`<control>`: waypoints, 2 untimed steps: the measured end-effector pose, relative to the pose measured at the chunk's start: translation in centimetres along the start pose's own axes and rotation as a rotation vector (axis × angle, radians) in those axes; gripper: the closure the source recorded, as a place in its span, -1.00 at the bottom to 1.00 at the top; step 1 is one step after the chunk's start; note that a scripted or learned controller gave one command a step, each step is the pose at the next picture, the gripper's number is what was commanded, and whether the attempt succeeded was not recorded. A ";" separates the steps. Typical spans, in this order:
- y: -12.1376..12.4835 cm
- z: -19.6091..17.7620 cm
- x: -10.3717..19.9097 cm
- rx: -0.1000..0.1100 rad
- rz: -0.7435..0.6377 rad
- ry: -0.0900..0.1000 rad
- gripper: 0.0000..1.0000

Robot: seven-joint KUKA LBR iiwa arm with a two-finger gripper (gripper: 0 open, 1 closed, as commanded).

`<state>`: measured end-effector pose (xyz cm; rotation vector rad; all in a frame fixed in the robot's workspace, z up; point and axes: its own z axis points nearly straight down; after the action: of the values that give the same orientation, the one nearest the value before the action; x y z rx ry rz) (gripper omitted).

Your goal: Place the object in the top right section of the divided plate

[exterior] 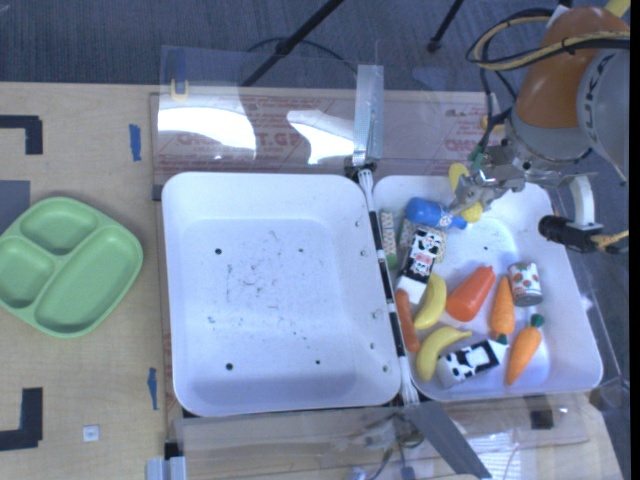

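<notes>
Camera view, centre right of frame: a yellow object (pixel 468 194), possibly a toy, sits at the top of the right bin (pixel 570 363), just beside a blue item (pixel 427 212). Pincer (pixel 478 180) is directly over it; whether the fingers are spread or closed on it cannot be told. Bananas (pixel 432 303), carrots (pixel 503 310), a small can (pixel 525 281) and cow-patterned blocks (pixel 425 253) lie lower in that bin. Left bin (pixel 200 208) adjoins. Green divided plate (pixel 66 265) rests on the tabletop (pixel 80 128), far left, well apart.
</notes>
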<state>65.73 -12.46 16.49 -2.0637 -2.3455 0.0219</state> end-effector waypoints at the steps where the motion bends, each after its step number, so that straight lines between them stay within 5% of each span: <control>1: -3.5 -1.9 7.3 -0.020 0.244 0.000 1.00; 2: -6.9 -1.7 12.4 -0.020 0.134 -0.001 1.00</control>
<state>57.34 -1.08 18.43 -2.2264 -2.2130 0.0014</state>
